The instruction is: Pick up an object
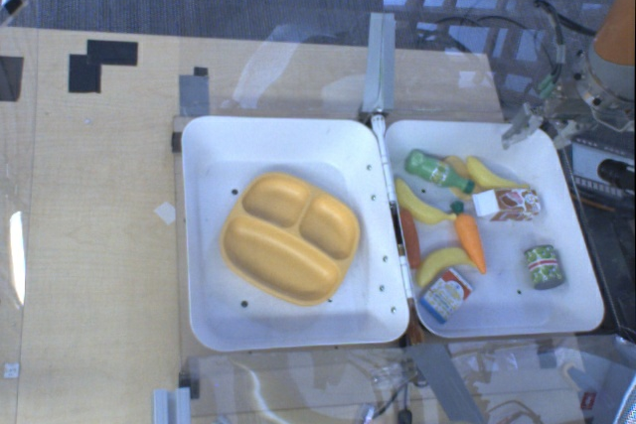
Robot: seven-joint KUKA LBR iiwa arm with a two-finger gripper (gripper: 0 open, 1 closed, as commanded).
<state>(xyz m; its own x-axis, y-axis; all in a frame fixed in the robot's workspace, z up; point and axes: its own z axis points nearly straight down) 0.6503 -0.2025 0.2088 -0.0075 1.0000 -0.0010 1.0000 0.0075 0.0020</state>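
1. The gripper [525, 126] is hovering at the right bin's [581, 308] far right corner; you cannot tell the state of its fingers.
2. You're choosing a target: the can [544, 267] is sitting apart, near the right wall.
3. You're better off avoiding the crowded bananas [422, 207] and carrot [470, 241].
4. Descending straight over the can looks safest.

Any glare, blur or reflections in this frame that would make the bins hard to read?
Camera view: lighting is soft and even, with faint shadows. Clear panels around the bench give pale reflections, strongest above the left bin. The tray and carrot are sharp. The pincer at the right bin's far corner is slightly blurred.
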